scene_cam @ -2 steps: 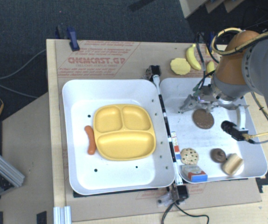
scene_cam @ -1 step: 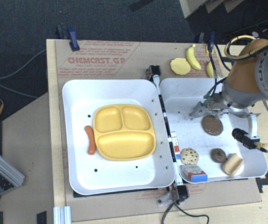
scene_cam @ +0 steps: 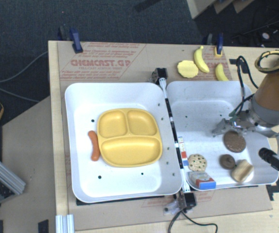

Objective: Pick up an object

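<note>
Grey metal with an orange band: that is the arm you are running, coming in from the right and ending in the gripper (scene_cam: 233, 125), which sits low over the right bin (scene_cam: 198, 101). You cannot tell from this slanted view how its jaws stand, since the wrist hides them, and nothing is seen held between them. Just below it lies a dark brown round cookie (scene_cam: 235, 141), so close that the tool seems aimed at it; that is a judgement from position alone. A little farther out in the same bin you have a smaller brown lump (scene_cam: 228, 161), a tan bread-like piece (scene_cam: 242, 171) touching it, a chocolate-chip cookie (scene_cam: 197, 162) near the bin's inner wall, and a small red and blue packet (scene_cam: 205, 182) at the front corner. These loose pieces are probably spread apart so that the tool can reach any one without knocking another. Across the divide, the left bin (scene_cam: 81, 106) carries a yellow divided plate (scene_cam: 129, 137) in its middle, with an orange sausage (scene_cam: 95, 145) lying just beside the plate's left edge. On the bench behind the bins, outside both, rest two bananas (scene_cam: 201, 59) and a yellow round piece (scene_cam: 187, 69), well apart from the tool.
</note>
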`<state>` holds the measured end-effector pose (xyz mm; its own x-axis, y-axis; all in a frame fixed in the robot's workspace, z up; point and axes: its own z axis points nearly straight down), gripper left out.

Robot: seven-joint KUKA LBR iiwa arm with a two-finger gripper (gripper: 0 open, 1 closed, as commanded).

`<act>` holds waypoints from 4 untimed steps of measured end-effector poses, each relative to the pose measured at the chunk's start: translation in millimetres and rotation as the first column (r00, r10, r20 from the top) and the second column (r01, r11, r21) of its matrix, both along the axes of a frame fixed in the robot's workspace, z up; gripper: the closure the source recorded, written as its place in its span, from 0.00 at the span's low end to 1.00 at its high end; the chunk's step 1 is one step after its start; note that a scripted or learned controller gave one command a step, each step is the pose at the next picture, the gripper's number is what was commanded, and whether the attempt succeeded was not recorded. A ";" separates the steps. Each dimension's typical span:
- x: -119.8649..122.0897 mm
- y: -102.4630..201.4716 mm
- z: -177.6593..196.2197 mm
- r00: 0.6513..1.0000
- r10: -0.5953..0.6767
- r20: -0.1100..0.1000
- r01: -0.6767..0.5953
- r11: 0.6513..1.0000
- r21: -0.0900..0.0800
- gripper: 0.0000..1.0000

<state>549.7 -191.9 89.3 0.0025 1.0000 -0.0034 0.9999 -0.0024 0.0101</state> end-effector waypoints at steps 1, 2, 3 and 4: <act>-60.0 -20.4 0.0 1.000 0.000 0.001 0.000 1.000 -0.001 0.00; -56.5 -17.3 11.2 1.000 0.004 0.006 -0.004 1.000 0.002 1.00; -57.1 -17.2 10.1 1.000 0.004 0.003 -0.004 1.000 0.002 0.00; 8.6 -26.6 -6.2 1.000 0.009 -0.014 -0.009 1.000 0.014 0.00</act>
